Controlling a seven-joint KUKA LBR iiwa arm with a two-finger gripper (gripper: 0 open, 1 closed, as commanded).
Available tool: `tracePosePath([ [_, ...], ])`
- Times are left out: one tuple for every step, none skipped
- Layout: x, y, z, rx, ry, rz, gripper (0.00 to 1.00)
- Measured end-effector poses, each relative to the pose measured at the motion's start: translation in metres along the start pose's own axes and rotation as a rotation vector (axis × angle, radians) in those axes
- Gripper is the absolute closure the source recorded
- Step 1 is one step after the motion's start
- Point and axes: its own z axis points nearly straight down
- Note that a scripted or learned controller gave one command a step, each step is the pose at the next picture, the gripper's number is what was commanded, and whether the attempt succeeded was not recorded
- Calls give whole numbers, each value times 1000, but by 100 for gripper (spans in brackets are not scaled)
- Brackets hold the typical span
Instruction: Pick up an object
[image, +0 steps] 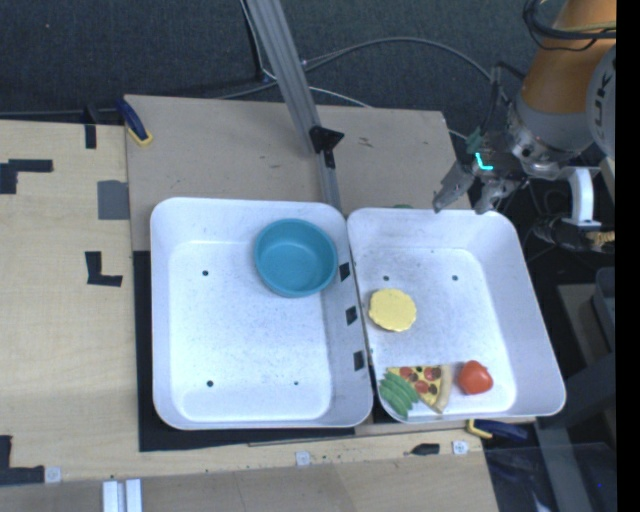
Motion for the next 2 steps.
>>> tracePosePath([
  [0, 0, 0, 0, 0, 0, 0],
  [3, -4, 62, 4, 1, 0, 0],
])
